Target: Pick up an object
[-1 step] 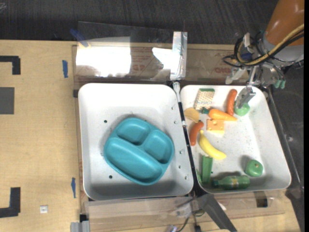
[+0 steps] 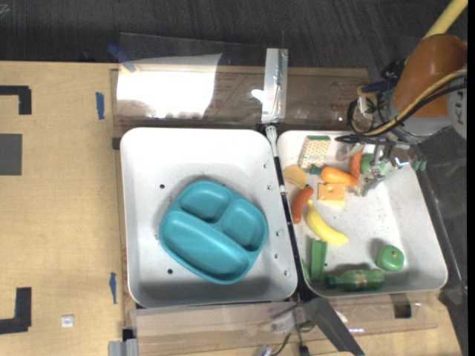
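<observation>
The right bin (image 2: 423, 199) holds several toy foods. At its back are a pale waffle-patterned pack (image 2: 315, 151), a yellow lump (image 2: 295, 175), an orange carrot (image 2: 338, 175) and an orange block (image 2: 331, 191). Further forward lie a red-orange pepper (image 2: 300, 202) and a yellow banana (image 2: 325, 227). At the front are a green stick (image 2: 318, 258), a green bottle (image 2: 355, 278) and a green apple (image 2: 390, 257). My gripper (image 2: 367, 170) hangs low over the bin's back right part, just right of the carrot. A small orange-red piece (image 2: 356, 162) shows against its left side.
The left bin (image 2: 141, 162) carries a teal divided plate (image 2: 214, 230). A ridge (image 2: 283, 199) separates the two bins. Cables and the orange wrist band (image 2: 427, 69) crowd the upper right. A clear plastic sheet (image 2: 193, 87) lies behind the bins.
</observation>
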Robot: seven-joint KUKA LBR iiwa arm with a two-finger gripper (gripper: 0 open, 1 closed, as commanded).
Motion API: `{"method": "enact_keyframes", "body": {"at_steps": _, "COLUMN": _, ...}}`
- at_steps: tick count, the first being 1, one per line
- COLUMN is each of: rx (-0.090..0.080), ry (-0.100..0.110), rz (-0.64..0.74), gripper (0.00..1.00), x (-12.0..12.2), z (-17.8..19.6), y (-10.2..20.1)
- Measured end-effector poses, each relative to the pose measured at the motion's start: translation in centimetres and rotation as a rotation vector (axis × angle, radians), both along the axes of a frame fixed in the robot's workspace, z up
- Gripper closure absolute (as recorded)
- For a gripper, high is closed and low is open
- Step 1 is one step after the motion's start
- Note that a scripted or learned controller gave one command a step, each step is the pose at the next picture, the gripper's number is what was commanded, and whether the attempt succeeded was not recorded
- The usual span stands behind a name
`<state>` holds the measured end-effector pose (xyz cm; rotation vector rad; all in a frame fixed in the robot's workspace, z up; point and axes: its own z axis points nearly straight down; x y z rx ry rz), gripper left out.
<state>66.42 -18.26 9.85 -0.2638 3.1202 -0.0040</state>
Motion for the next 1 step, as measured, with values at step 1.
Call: {"method": "enact_keyframes", "body": {"at_steps": 1, "rx": 0.000, "ry": 0.008, "rz": 0.030, "gripper": 0.00, "x": 0.33, "z": -1.09, "y": 0.11}}
